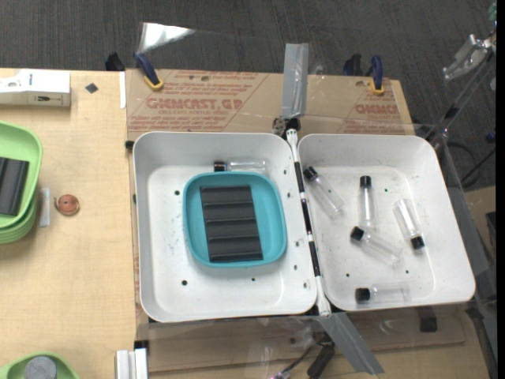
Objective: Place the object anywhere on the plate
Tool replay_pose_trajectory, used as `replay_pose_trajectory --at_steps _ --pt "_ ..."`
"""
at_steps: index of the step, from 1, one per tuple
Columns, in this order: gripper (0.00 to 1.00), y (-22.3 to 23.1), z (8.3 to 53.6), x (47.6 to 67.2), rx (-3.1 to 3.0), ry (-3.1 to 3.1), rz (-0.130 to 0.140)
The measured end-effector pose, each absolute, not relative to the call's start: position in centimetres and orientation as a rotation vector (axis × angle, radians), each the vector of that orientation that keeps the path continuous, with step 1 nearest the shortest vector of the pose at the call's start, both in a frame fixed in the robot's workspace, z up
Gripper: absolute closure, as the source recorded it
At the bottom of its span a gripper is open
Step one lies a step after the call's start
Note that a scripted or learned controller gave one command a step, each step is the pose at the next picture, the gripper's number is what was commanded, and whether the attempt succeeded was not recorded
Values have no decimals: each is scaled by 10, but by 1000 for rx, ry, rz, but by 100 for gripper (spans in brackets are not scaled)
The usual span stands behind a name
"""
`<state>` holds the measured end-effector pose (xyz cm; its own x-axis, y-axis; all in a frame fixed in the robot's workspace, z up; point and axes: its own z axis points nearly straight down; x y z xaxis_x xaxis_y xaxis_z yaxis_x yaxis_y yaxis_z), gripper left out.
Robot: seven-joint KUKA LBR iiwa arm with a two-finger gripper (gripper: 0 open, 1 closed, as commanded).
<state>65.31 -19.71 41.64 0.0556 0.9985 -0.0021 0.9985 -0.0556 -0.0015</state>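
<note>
From the camera view you look down on two shallow white bins of smooth moulded plastic with rounded corners, side by side. In the left bin (158, 235) sits the plate (272, 212), a teal rounded square with a raised glossy rim. Its middle is covered by a dark ribbed insert (230, 223), matte black, rectangular, with crosswise ridges.

At 12 o'clock from the plate, just beside its rim and on the bin floor, lies a vial (239, 166). It is a slim clear cylinder on its side, its black cap pointing to 9 o'clock. It is off the plate.

The right bin (442, 180) holds five loose vials (365, 200) of the same kind, clear-bodied and black-capped, scattered at different angles. One lies toward 9 o'clock near the dividing wall, one near the middle, two around 3 to 4 o'clock, and one at 6 o'clock by the front wall.

A brown printed cardboard sheet (197, 101) lies behind the bins. At 9 o'clock on the pale wooden bench (79, 290) rests a lime-green tray (24, 144).
</note>
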Motion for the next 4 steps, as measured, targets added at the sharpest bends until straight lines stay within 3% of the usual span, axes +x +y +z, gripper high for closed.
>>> replay_pose_trajectory --at_steps 4 --pt "0 -197 416 653 2282 2159 -4"
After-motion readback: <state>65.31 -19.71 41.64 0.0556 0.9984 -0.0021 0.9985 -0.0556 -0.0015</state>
